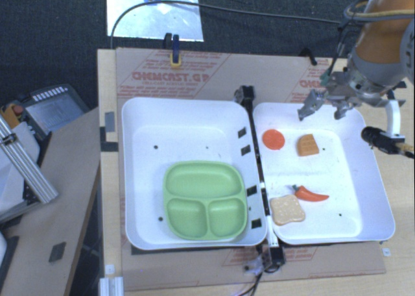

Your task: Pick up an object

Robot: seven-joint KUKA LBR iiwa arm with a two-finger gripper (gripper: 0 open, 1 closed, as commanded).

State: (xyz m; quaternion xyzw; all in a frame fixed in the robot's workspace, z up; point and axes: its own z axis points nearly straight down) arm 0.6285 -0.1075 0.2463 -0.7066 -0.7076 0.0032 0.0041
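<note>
Nearest, a flat tan bread slice [287, 210] lies at 7 o'clock in the right white bin [369, 178]; beside it a glossy red-orange chili pepper [312, 194] points toward 3. Left white bin [139, 158] holds a green three-compartment plastic tray [205, 199]. At 1 o'clock the gripper [322, 108] hangs released, grasping nothing

Bright even light, soft shadows, slight blur

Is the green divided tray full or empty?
Empty: the green three-compartment plastic tray in the left white bin has nothing in its compartments.
</note>
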